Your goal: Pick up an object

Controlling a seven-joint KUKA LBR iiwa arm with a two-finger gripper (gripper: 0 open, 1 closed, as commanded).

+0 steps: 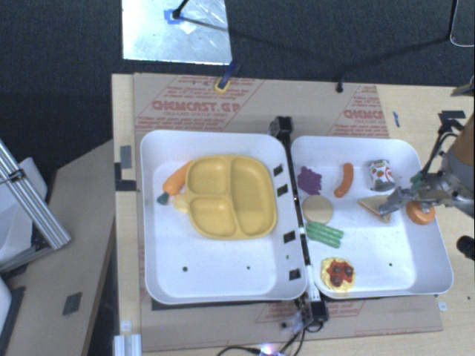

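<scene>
Pizza, well apart from tool

Yellow divided plate in left bin; pincer over right bin.

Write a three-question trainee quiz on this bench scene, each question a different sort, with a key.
1. True or false: the yellow divided plate lies in the left bin.
2. Multiple choice: which item rests against the plate's left rim? A) sausage B) carrot C) purple grapes
3. Fill in: the small pizza lies near the ______ edge of the right bin.

Key
1. True.
2. B, the carrot; the sausage and purple grapes lie in the right bin.
3. Front, the edge nearest the camera.
</scene>
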